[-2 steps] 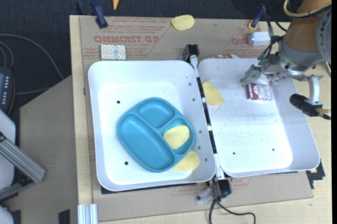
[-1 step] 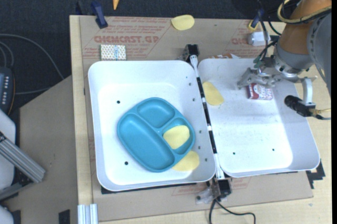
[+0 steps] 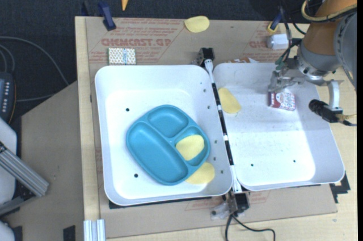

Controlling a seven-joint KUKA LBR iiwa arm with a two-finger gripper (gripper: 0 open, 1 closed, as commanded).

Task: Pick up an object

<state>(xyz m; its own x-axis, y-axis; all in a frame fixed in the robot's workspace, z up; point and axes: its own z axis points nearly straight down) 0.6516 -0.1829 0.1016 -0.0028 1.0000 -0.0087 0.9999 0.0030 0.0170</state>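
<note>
your gripper point(image 3: 282, 82) sits low in the right bin point(image 3: 295, 169), up at about one o'clock from that bin's middle, right over the top edge of a small red and white packet point(image 3: 283, 101). you cannot tell how far the fingers are spread or whether they have any of the packet between them; the wrist hides that, so don't count it as held.

here is what could go wrong. the packet looks flat and thin, lying against the bin floor, so the fingers may close above it or only pinch a corner, and it would slide out on the lift. if the tips press down off centre, the packet could skid toward twelve o'clock against the bin wall, which is near. the black cable fitting point(image 3: 322, 110) at three o'clock of the packet hangs close and could brush it.

other things around: a pale yellow chip-shaped piece point(image 3: 229, 101) lies at nine o'clock in the same bin, just beside the divider, well apart from the packet and not in the way. in the left bin point(image 3: 113, 92) a blue divided tray point(image 3: 161, 143) holds another yellow piece point(image 3: 190, 146), and one more yellow piece point(image 3: 201, 174) lies touching the tray at five o'clock. nothing stands between your gripper and the packet
</note>
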